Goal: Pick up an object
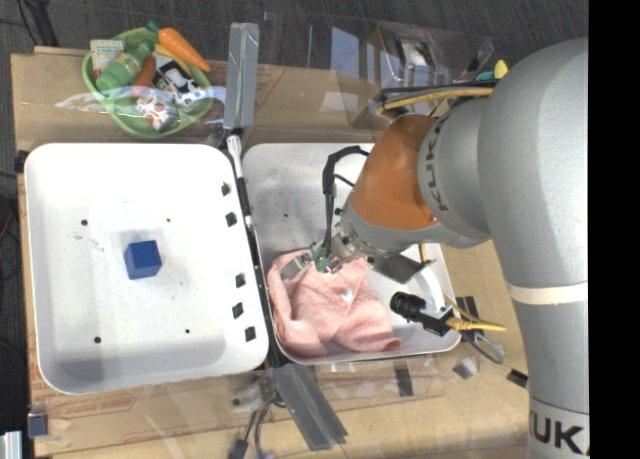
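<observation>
Right bin [290, 187] | pink cloth [330, 312] directly under jaws [325, 262]

My KUKA arm [520, 147]: thick, smooth grey casing, an orange band [392, 187] above the wrist, a black cable [328, 182] looping beside it, dark KUKA lettering [432, 175] on the housing.

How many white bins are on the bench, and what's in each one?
2. The left bin holds a blue cube. The right bin holds a pink cloth, with the gripper at the cloth's top edge. The arm may hide more.
</observation>
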`<state>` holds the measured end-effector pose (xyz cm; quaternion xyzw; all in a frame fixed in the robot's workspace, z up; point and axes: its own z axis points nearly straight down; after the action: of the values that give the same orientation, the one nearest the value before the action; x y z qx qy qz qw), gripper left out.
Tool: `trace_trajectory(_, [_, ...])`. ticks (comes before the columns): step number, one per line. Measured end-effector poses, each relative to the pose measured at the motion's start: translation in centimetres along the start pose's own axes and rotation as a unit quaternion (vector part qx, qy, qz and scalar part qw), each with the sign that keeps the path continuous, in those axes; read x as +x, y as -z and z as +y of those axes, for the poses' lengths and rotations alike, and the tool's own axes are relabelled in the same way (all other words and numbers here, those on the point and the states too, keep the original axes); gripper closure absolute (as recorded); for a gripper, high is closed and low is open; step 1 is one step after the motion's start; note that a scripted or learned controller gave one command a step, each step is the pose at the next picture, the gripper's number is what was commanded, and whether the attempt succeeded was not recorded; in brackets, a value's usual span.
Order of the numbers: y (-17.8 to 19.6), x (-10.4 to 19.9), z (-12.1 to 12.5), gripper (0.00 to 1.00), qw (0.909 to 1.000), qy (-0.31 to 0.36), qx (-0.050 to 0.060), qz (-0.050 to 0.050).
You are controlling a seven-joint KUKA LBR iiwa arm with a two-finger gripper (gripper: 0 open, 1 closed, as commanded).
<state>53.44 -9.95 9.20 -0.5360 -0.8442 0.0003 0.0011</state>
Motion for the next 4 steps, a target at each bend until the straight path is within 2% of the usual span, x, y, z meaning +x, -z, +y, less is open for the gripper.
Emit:
trace_trajectory(1, [1.00,-0.06,0.06,1.00,1.0000,0.001,0.000,0.000])
trace_trajectory(2, [0.99,-0.04,0.06,0.00,1.0000,0.002,0.000,0.000])
trace_trajectory(3, [1.96,-0.06,0.12,1.00,1.0000,0.003,0.000,0.000])
trace_trajectory(4, [1.95,-0.04,0.13,0.00,1.0000,0.003,0.000,0.000])
